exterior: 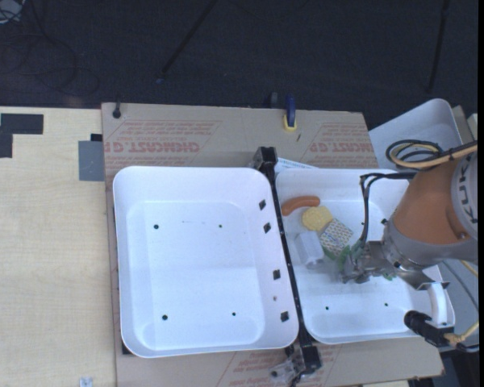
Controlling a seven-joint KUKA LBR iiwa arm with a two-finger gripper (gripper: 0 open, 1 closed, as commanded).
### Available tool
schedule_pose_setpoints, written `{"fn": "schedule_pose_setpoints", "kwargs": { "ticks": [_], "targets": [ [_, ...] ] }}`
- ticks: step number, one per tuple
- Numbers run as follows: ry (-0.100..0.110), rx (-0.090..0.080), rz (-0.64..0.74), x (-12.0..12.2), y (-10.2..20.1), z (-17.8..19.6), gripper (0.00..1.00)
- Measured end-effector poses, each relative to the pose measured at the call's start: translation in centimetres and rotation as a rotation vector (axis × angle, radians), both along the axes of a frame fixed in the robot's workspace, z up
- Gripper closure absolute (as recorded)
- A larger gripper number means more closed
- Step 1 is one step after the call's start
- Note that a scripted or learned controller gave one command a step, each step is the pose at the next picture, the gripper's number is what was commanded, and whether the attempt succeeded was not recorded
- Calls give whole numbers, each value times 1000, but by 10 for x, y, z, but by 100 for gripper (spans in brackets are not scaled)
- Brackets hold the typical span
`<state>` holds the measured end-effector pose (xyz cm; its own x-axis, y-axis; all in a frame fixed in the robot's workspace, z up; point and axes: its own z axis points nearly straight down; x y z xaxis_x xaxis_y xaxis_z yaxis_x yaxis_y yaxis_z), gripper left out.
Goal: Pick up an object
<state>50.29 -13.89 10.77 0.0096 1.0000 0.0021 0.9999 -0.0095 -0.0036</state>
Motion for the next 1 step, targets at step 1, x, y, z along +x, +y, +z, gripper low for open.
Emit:
{"fn": "schedule_pose_setpoints", "kwargs": {
  "ticks": [1],
  "targets": [
    [0,0,-2,0,0,0,0]
  ]
}}
